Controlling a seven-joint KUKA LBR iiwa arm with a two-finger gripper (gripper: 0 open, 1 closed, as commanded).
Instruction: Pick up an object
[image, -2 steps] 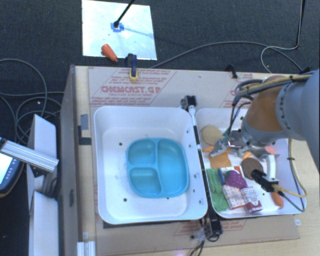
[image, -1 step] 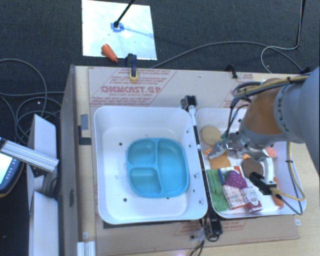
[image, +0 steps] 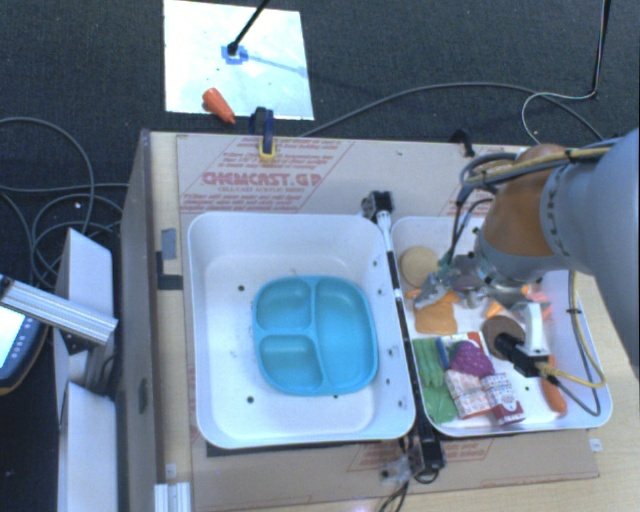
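At the near end of the right bin (image: 590, 415) lay a red-and-white packet (image: 482, 392) with a green piece (image: 430, 362) on its left and a magenta piece (image: 466, 355) just beyond; at the near right rim lay an orange stick (image: 555, 397); farther in, an orange wedge (image: 435, 318) lay flat, and just past it, toward the far left corner, sat a tan round (image: 419, 264); the gripper (image: 437, 289) hung low between those two, the wedge just near of it and the round just far-left; I could not tell how wide the claw stood, nor see anything in it; the arm (image: 560, 215) came in from the far right; the left bin (image: 215, 400) held a blue tray (image: 314, 334), well apart from the claw; the wedge seemed the likeliest pick
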